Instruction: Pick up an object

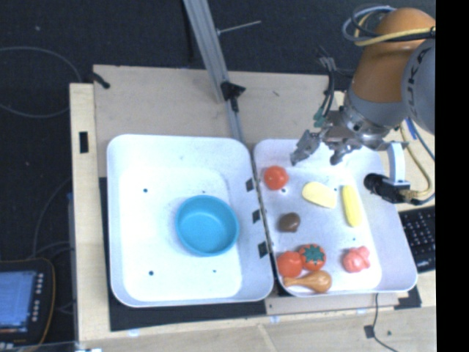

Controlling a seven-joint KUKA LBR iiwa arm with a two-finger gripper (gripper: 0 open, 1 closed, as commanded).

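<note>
1. Under the gripper (321,151), near the right bin (388,266) top wall — pale yellow piece (319,194), not held.
2. Fingers spread apart, holding nothing.
3. Could slip off the rounded piece — or bump the yellow stick (351,205) just beside it.
4. Might nudge the red ball (275,177) nearby too.

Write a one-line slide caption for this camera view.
Open gripper hovers above toy foods in the right bin; blue bowl sits in the left bin.

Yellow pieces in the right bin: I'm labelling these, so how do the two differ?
The pale yellow piece is short, broad and lies roughly crosswise; the bright yellow piece is slim, longer and lies lengthwise. The pale one sits nearer the brown piece. Both lie loose in the right bin.
</note>
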